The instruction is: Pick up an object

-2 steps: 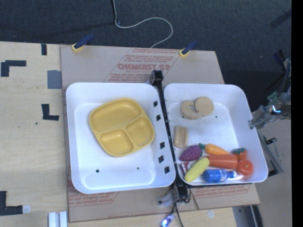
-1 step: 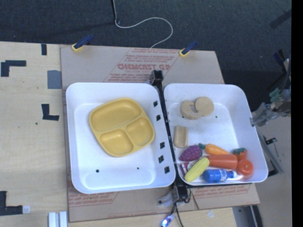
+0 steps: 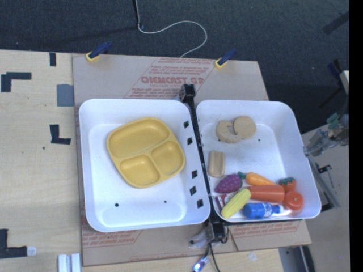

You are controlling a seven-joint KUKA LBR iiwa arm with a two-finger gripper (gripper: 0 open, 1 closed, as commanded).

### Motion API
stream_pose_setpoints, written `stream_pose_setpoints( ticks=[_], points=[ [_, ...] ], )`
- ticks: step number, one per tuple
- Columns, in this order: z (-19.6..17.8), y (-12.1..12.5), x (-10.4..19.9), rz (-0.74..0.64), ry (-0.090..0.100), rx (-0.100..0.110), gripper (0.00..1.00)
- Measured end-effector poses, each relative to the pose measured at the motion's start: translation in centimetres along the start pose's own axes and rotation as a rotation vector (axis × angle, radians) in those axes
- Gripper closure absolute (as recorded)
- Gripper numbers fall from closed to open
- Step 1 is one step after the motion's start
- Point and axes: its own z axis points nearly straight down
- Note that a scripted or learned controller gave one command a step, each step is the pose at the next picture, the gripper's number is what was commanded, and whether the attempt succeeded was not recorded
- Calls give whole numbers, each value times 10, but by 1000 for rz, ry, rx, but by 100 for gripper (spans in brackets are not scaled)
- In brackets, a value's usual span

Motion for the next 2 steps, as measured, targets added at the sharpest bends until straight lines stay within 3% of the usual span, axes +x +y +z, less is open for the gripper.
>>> stream_pose_setpoints(
  ticks=[1, 2],
  points=[
    [-9, 1, 1, -3, 1, 2, 100],
    [-126, 1, 64, -9, -2, -15, 100]
  ],
)
